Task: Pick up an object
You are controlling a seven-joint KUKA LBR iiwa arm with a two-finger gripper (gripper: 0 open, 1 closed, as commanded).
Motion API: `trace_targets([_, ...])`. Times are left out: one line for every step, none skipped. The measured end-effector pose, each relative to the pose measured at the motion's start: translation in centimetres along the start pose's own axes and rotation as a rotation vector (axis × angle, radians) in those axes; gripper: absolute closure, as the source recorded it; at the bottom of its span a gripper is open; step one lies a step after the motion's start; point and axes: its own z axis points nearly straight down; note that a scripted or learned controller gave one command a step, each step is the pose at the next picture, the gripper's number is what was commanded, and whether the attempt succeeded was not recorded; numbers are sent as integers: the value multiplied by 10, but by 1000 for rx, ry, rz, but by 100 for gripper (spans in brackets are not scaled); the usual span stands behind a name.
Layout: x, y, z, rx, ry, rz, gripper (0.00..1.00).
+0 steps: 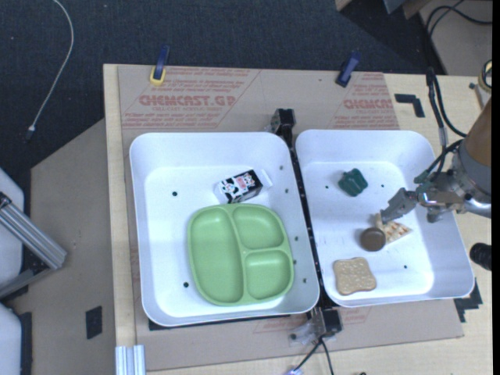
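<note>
In the right bin (414, 151) lie a dark green lump (353, 182), a brown round piece (373, 239), a pale waffle-like cracker (396, 230) touching it, and a slice of toast (354, 275). My gripper (412, 213) reaches in from the right and hovers over the cracker and the brown piece. It is open: one finger (395, 205) slants down toward the brown piece, the other stands further right. Nothing is between the fingers.
The left bin (148, 209) holds a light green divided plate (241, 255) and a small black-and-white carton (238, 184) lying on its side behind the plate. A black clamp (283, 119) sits between the bins at the back. Cables hang at the right.
</note>
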Motion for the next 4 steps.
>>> trace_targets([0,2,-4,-10,-2,-3,0])
trace_targets([4,-1,37,-7,-1,-3,0])
trace_targets([-6,2,92,-2,0,-1,0])
trace_targets([-4,3,156,-5,0,-1,0])
